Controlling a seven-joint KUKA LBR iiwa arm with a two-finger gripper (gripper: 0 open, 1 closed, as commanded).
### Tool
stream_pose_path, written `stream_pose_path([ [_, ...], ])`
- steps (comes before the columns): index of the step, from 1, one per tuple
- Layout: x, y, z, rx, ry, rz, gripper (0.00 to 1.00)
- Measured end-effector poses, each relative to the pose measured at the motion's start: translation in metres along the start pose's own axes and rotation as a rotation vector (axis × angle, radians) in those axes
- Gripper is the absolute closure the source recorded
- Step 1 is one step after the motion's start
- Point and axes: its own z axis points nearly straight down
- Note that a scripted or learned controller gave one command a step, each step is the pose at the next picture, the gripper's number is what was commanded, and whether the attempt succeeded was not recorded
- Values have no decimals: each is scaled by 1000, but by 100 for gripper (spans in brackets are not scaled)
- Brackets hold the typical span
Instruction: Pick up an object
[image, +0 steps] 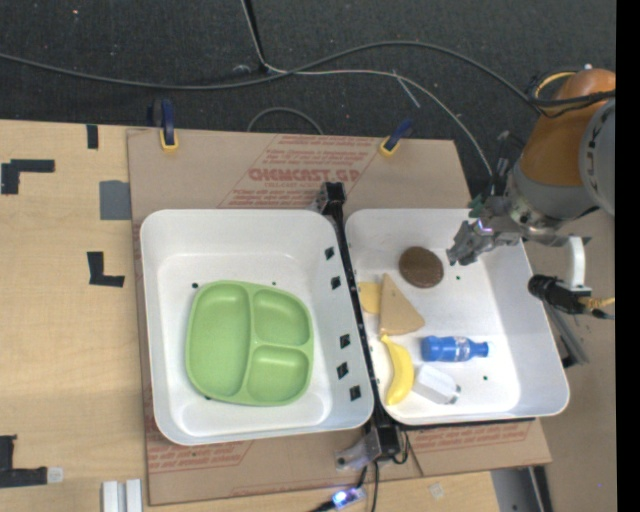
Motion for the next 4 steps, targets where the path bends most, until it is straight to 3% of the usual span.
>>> stream_pose_path([
  [1, 0, 1, -42, 0, 0, -1, 100],
  [4, 170, -17, -45, 5, 3, -7, 100],
])
